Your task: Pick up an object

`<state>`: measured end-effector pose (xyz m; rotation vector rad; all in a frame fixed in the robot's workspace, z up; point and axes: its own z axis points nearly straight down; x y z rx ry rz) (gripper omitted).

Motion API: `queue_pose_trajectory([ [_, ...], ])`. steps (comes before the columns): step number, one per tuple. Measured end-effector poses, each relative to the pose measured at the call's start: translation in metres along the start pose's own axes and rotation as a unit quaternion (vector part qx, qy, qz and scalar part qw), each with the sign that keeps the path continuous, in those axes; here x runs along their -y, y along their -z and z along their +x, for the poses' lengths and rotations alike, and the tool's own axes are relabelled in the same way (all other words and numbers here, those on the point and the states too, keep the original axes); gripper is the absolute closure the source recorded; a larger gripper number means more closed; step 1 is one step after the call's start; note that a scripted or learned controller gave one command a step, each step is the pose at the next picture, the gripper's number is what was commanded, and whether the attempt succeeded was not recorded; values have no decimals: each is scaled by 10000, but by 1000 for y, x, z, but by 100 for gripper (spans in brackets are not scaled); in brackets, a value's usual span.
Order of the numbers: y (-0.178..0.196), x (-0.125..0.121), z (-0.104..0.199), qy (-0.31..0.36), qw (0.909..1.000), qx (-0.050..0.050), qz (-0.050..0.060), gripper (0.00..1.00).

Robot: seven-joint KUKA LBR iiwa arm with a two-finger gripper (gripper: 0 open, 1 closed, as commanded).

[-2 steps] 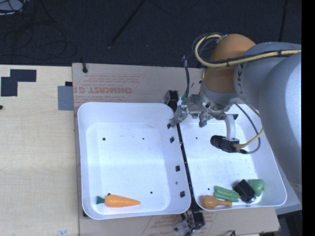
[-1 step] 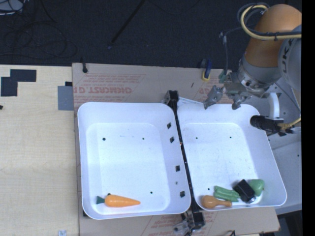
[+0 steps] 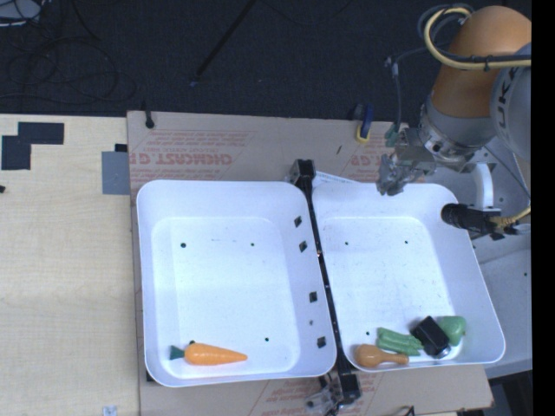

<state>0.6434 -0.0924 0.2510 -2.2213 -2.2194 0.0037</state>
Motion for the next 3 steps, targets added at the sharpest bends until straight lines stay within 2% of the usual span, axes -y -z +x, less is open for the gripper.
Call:
queue_pose_trajectory([
  [1, 81, -1, 31, 21, 10000, -3, -42, 100],
  [2, 95, 24, 43, 14, 10000, -7, 2, 100],
  [3, 176, 71, 77, 25, 10000, -11, -39, 100],
])
